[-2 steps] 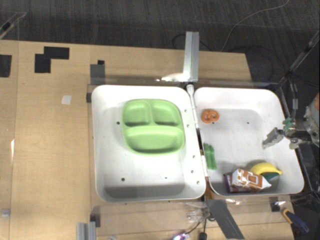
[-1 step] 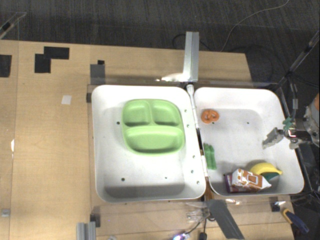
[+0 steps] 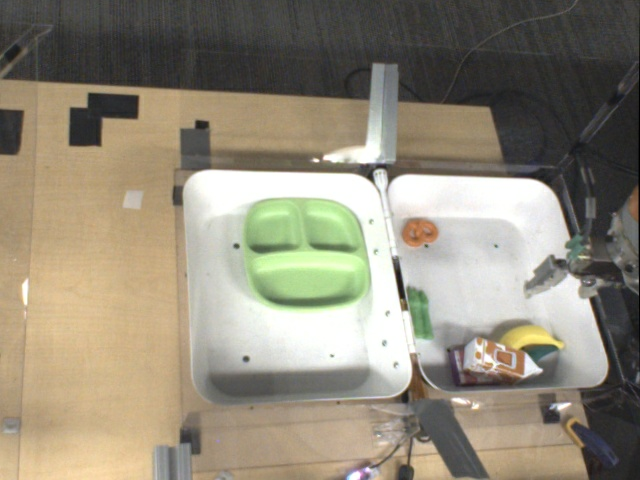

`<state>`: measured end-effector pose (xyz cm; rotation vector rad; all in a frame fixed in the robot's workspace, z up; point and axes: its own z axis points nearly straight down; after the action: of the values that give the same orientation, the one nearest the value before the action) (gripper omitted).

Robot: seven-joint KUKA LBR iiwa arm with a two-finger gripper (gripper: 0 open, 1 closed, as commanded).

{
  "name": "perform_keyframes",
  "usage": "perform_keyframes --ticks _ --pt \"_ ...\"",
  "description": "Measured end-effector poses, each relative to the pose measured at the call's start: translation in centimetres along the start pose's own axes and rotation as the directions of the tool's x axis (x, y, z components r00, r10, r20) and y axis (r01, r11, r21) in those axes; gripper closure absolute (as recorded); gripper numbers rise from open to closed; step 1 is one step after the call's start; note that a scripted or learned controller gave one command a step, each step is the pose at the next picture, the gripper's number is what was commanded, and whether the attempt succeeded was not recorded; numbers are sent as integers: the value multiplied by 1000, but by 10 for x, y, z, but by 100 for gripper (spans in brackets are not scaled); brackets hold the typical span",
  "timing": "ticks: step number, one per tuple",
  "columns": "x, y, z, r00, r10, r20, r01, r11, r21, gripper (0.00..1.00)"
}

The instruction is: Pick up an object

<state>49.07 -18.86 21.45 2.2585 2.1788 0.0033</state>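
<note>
In the right bin (image 3: 480,200) lie a small orange ring-shaped item (image 3: 421,231), a green stick-like piece (image 3: 420,313) by the left wall, a yellow banana (image 3: 535,340) and a brown-and-white carton (image 3: 493,360) at the front. My gripper (image 3: 566,279) hangs over the bin's right edge, above and to the right of the banana. It is open, with nothing between its fingers. The arm behind it is mostly cut off by the view's edge.
The left bin (image 3: 215,298) holds a green divided plate (image 3: 303,251). A metal post (image 3: 384,113) rises behind the wall between the bins. Cables and a dark stand (image 3: 600,118) sit at the right. Wooden bench top (image 3: 90,268) surrounds the bins.
</note>
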Motion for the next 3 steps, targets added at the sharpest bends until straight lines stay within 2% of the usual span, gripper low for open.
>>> perform_keyframes --ticks 1,2,3 --pt "36 13 27 996 -92 -1 92 996 1 0" --pt "77 101 102 948 -318 -1 318 948 -1 0" --pt "80 172 120 955 -296 3 296 955 -9 0"
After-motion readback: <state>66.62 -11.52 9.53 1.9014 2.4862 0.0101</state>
